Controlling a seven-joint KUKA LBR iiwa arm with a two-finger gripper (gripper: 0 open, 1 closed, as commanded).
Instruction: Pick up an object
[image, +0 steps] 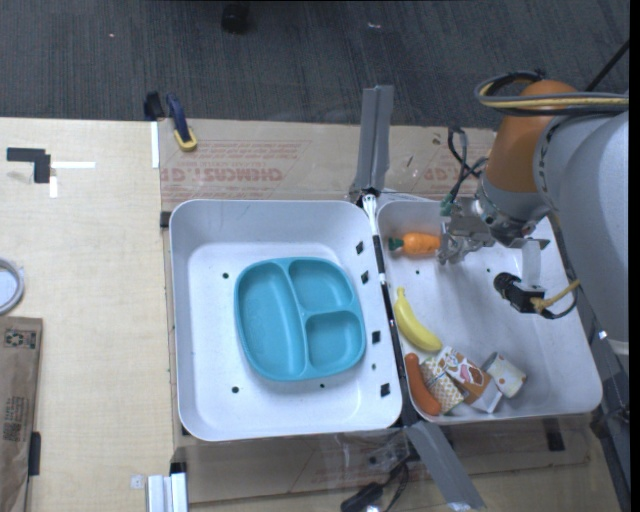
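Note:
My gripper (456, 246) hangs low at the back of the right bin (555, 345), under the grey arm with its orange band. Just to its left lies an orange toy carrot (418, 243) with a green top, close to the gripper; whether they touch is unclear. A yellow banana (414, 322) lies along the bin's left wall. Near the front left corner are a red sausage (421, 385), a printed carton (456, 378) and a small white box (506, 375).
The left bin (200, 330) bears a blue divided plate (300, 318). A grey divider post (375, 140) rises between the bins at the back. A black cable fitting (516, 291) hangs from the arm over the right bin's middle.

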